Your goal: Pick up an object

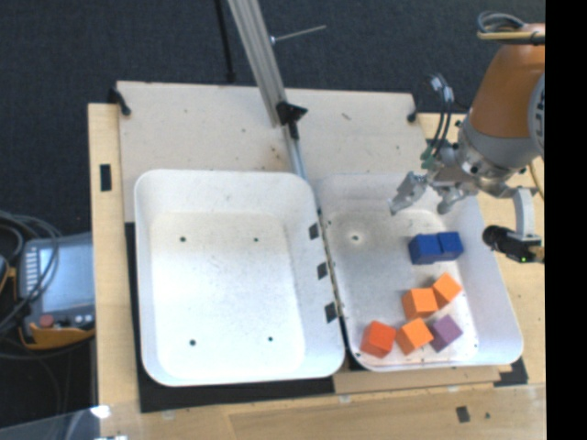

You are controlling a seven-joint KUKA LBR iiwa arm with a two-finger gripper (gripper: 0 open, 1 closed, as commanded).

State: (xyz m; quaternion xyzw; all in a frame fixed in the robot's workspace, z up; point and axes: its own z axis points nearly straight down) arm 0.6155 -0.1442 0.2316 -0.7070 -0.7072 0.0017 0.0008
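Hand (pixel 427 192) spread open, holding nothing (hovering); drop toward 6 o'clock, straddle blue block (pixel 435 247) squarely.

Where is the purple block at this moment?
The purple block lies in the right bin, near its front right corner, just right of an orange block.

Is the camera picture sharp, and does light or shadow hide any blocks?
Camera view: lighting is even, with soft shadows; the white right bin is bright, yet the blue block and purple block stay clear; the gripper looks slightly blurred.
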